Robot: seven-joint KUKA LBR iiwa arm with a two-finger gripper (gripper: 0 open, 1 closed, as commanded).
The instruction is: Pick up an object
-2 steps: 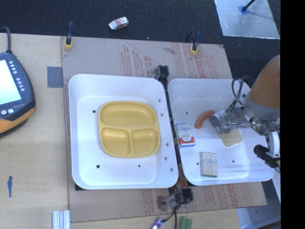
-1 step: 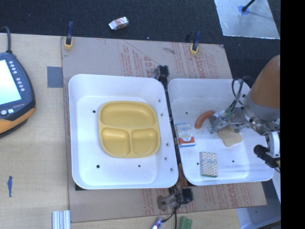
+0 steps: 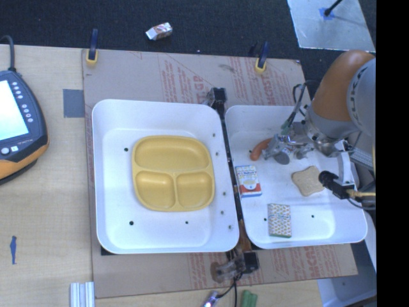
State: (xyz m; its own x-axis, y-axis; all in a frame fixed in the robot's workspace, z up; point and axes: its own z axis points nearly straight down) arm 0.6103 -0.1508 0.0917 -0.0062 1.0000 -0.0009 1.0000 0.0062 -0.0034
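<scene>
Across the camera view, a pale wooden table (image 3: pixel 45 235) carried a brown cardboard sheet (image 3: pixel 166 75), held at its far edge by two clamps (image 3: pixel 92 50). Two shallow white bins sat on the sheet side by side, touching along their inner walls. The left bin (image 3: pixel 108 171) held a yellow divided tray (image 3: pixel 172 171) lying flat near its middle. The right bin (image 3: pixel 339 226) held an orange, sausage-shaped item (image 3: pixel 259 149), a small printed carton (image 3: pixel 247 180), a patterned packet (image 3: pixel 279 220) and a tan, bread-like piece (image 3: pixel 308 181), all apart from one another. A handheld control pendant (image 3: pixel 19 126) rested at the table's left edge, partly cut off. Beyond the table lay a dark floor (image 3: pixel 211 11) with a small crumpled wrapper (image 3: pixel 159 31) and a pale mat (image 3: pixel 329 15).

The arm (image 3: pixel 345 98) entered from the right, cut off by the frame. The claw (image 3: pixel 281 151) sat low over the far part of the right bin, just beside the orange item; whether its fingers stood apart or together could not be told, as the metal parts blurred into one another. Contact with the orange item could not be confirmed.
</scene>
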